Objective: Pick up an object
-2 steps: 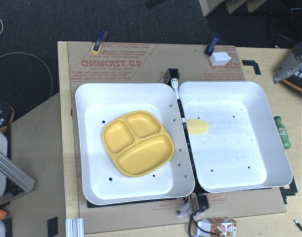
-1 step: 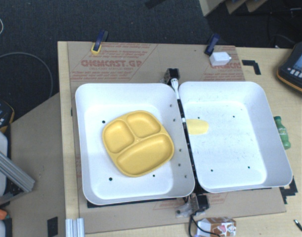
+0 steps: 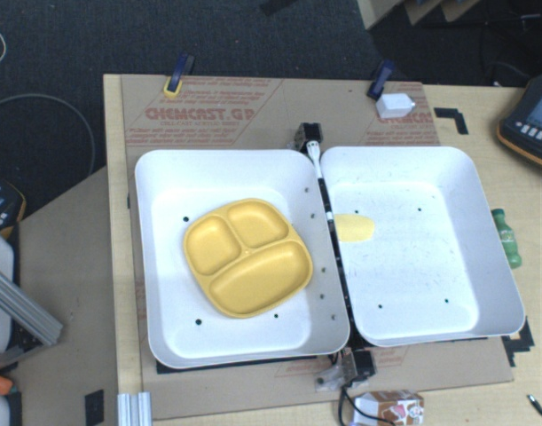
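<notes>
Down at the near edge, a small brown-and-white packet (image 3: 400, 408) lay on the bench beside a tangle of wires and a connector (image 3: 350, 371). Off to the near left, a grey metal rail (image 3: 24, 314) slanted past the bench corner.

Moving up, the brown board (image 3: 120, 238) carried both bins, printed lettering running along its far strip. The left bin (image 3: 151, 238) held the yellow divided plate (image 3: 247, 257), lying flat, three compartments facing up, slightly turned. It sat around the middle of that bin, its right rim near the inner wall, with bare white floor open on its left, far and near sides. Plenty of room there!

Across the seam, the right bin (image 3: 466, 264) held a small pale yellow piece (image 3: 353, 228), flat on the floor and just beside the bin's left wall. The rest of that floor was white and speckled, wide open to the right. A green object (image 3: 506, 238) lay on the board just outside the right rim.

Farther back, a black clamp (image 3: 308, 136) sat where the two bins met. A yellow clip (image 3: 174, 84) and a blue clip with a white block (image 3: 393, 105) gripped the board's far edge. Beyond lay dark carpet (image 3: 120, 16), a thin cable (image 3: 40, 105) looping on the left, and a handheld device (image 3: 528, 127) at right.

As for the claw, spread or pressed together could not be told.
</notes>
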`<control>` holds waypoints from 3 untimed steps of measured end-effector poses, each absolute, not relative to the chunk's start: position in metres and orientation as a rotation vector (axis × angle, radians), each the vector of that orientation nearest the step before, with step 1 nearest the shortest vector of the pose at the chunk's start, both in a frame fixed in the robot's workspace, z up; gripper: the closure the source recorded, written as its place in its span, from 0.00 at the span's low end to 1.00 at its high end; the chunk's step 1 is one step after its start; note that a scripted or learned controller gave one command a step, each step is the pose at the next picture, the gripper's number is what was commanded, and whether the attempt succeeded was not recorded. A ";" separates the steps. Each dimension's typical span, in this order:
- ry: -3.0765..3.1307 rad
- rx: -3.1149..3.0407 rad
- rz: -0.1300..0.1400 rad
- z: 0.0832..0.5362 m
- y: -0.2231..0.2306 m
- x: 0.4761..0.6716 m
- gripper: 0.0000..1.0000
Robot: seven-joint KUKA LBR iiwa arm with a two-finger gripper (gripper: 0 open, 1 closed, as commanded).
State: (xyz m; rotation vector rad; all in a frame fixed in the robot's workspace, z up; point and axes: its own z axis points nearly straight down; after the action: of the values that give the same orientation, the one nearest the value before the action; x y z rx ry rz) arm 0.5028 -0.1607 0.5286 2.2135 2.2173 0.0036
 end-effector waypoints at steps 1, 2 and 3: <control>2.228 2.232 -0.011 0.405 -0.160 0.477 1.00; 2.220 2.232 -0.009 0.325 -0.227 0.498 1.00; 2.226 2.225 -0.003 0.283 -0.223 0.514 1.00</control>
State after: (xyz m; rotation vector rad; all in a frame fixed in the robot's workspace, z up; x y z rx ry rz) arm 0.5143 -0.2230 0.2829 2.2249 2.2260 -0.0031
